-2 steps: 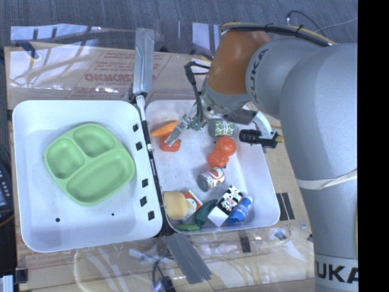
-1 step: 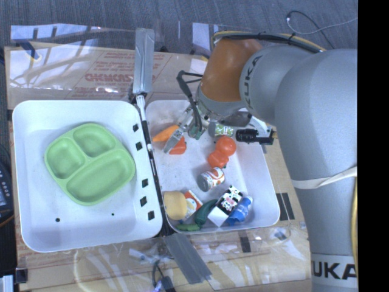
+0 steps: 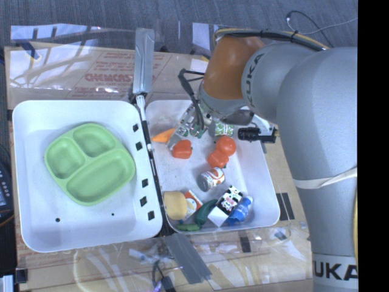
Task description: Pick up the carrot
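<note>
My claw (image 3: 185, 131) hangs just right of the carrot (image 3: 161, 137), which lies by the right bin's (image 3: 261, 181) left wall, its long axis pointing toward me. I cannot tell the claw's state.

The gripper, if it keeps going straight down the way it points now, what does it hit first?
Probably the carrot, just beyond the gripper at the right bin's left wall. Depth is unclear from above.

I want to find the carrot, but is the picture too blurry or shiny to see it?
Camera view: soft but readable; the carrot shows as an orange wedge in the right bin, beside the gripper. The plastic sheet up top shines; light is even, shadows faint.
</note>
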